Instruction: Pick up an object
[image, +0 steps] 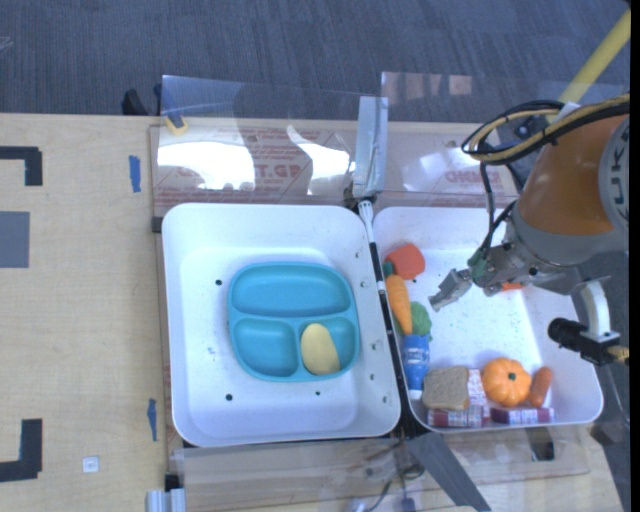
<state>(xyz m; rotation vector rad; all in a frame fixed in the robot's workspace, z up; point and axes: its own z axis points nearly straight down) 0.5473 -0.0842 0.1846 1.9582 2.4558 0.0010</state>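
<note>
Two white bins sit on a pale wooden bench. Over the right bin, the gripper hovers with fingers apart, empty; the toy carrot lies just beside it, nothing picked yet.

Blue divided tray holding a pale yellow lemon, two white bins, orange pumpkin, orange carrot (green top), tan bread slice, light wood surface
</note>
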